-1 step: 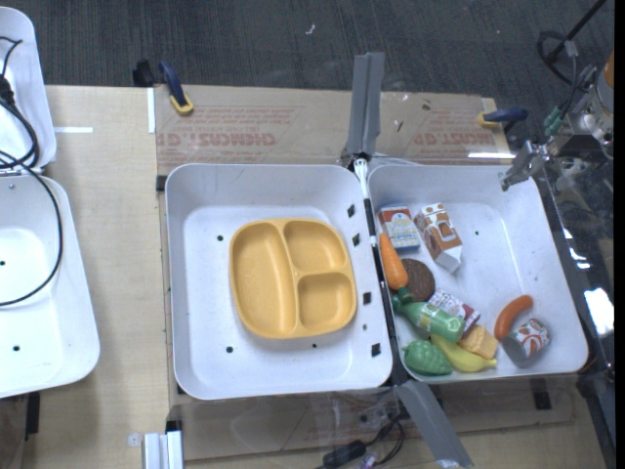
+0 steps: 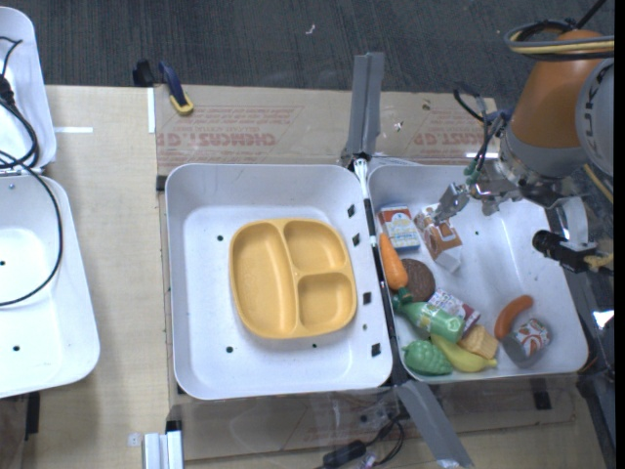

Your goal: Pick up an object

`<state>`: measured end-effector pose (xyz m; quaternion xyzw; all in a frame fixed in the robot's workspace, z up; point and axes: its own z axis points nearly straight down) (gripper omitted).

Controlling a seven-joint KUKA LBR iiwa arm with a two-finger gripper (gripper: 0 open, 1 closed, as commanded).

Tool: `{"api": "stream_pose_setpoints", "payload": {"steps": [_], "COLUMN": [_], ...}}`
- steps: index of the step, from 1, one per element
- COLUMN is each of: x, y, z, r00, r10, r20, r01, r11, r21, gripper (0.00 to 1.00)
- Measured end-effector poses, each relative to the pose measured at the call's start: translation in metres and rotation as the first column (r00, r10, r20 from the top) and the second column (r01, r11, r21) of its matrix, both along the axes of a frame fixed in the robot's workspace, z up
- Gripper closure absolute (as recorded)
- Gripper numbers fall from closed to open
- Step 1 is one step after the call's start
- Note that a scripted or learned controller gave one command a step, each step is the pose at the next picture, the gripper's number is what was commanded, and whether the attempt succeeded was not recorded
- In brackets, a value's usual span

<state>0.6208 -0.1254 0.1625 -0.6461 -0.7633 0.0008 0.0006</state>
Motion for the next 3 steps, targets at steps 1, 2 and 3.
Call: {"api": "stream_pose_setpoints", "payload": {"steps": [1,2,3], "x": [0.017,0.017,0.014], "y": [0.01,0.009,0.071], "z": [-0.065,-0.056,0.043], "r00": [0.999,0.999,1.0], "r10": [0.042,0.039,0.02], "r20": [0.011,0.013,0.001], "r01": [-0.042,-0.039,-0.02], "r11": [0.999,0.999,1.0], "r21": [-0.002,-0.003,-0.001], "gripper": [0.0,1.0,1.0]}}
